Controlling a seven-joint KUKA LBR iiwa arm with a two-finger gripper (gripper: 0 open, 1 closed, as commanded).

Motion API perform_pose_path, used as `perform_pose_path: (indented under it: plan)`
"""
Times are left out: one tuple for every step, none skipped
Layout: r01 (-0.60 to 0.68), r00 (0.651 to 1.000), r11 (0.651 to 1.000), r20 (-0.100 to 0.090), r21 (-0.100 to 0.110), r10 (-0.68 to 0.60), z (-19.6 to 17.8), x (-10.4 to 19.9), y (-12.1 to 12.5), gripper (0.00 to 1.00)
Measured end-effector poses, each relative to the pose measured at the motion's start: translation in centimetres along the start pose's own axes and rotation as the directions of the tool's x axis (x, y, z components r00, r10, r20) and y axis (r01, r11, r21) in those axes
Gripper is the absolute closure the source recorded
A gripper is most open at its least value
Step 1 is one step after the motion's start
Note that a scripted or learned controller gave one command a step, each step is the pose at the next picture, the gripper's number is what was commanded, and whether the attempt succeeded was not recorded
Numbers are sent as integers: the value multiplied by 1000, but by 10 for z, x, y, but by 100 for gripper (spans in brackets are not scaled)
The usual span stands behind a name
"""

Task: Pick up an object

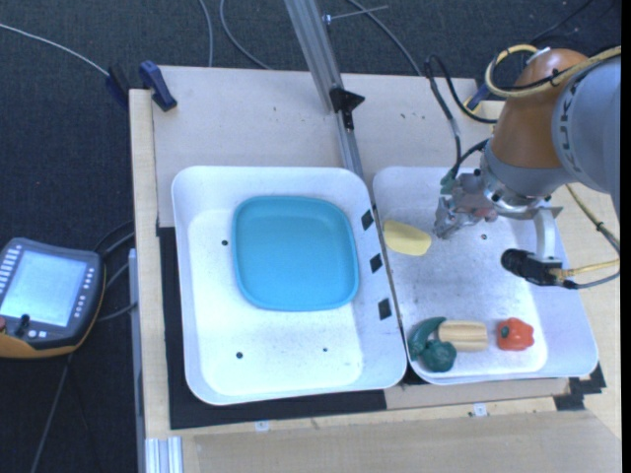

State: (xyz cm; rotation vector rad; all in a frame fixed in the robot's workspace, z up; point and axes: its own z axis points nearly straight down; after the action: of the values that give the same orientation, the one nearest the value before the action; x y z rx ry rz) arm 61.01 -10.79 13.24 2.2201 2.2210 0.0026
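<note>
My gripper [452, 217] hangs low over the right bin [567, 308], toward its far left. I cannot tell how it is set. The yellow piece [406, 237] lies just left of it, by the bin's left wall, long axis running left to right. It looks my nearest target.

Dark carpeted floor [69, 146] surrounds a pale wooden bench [256, 116], with thin cables [197, 8] looping across it. A handheld control pendant [44, 296] with a lit screen lies on the floor at left. A slanted metal rail [311, 37] crosses the benchtop; a blue clamp [158, 85] grips its corner.
</note>
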Motion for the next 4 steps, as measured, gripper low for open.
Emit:
perform_pose_path:
  plan:
    - [0, 1000, 1000, 1, -4, 0, -61, 4, -4, 100]
    - [0, 1000, 1000, 1, -4, 0, -114, 4, -3, 100]
    - [5, 1000, 1000, -1, 2, -5, -106, 66, 5, 100]
    - [4, 1000, 1000, -1, 2, -4, -100, 116, 5, 100]
